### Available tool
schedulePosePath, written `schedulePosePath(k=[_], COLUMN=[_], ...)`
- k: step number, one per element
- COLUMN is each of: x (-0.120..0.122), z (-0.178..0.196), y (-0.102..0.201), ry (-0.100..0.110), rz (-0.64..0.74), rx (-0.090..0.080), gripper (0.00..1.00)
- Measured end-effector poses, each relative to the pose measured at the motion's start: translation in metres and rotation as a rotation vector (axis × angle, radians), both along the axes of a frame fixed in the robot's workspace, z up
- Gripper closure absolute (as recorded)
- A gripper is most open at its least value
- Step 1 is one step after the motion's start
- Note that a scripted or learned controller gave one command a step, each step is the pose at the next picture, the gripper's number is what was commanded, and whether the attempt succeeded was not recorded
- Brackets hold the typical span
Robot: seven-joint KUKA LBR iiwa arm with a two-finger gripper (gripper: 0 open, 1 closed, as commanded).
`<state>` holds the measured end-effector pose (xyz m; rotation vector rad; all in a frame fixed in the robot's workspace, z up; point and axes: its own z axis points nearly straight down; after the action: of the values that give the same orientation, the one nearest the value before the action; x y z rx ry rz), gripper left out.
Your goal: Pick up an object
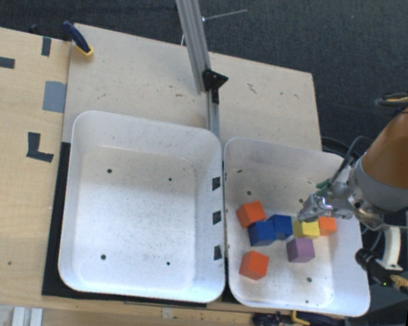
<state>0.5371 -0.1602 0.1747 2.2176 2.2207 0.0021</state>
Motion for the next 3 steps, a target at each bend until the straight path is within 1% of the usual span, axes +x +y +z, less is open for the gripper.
schedulePosePath(k=[2, 3], x=[0.002, -0.009], z=[0.091, 0.075], y=[-0.002, 0.050], ry=[-0.001, 0.006], rz=[0.001, 0.003], rx=[0.000, 0.002], gripper=[1.00, 1.00])
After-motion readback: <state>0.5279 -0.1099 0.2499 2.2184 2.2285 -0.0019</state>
